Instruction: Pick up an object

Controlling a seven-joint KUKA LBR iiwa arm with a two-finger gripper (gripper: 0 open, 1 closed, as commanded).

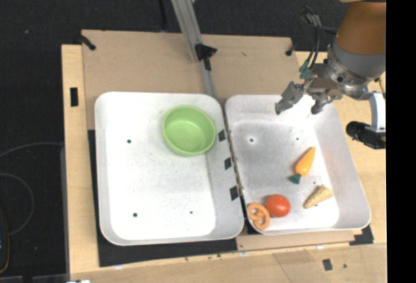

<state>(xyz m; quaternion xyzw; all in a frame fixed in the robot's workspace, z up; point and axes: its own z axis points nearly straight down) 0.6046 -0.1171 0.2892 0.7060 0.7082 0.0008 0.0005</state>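
Carrot [304, 162]: one, right bin [260, 112] (plus tomato [278, 205], cone [318, 196], orange slice [258, 215]); one green bowl [188, 131] left; claw [301, 101] wide, holding nothing.

One camera hangs fixed above the surface [75, 158], looking down at a slant rather than straight overhead. It sits far enough back to take in both white bins whole: the left bin [117, 210] toward nine o'clock, the right bin [348, 213] toward three o'clock, their inner rims meeting near the centre. The dark floor shows beyond the surface at twelve o'clock and down the nine o'clock side. The grey and orange arm [361, 28] enters from about two o'clock, cut off by the picture's edge.
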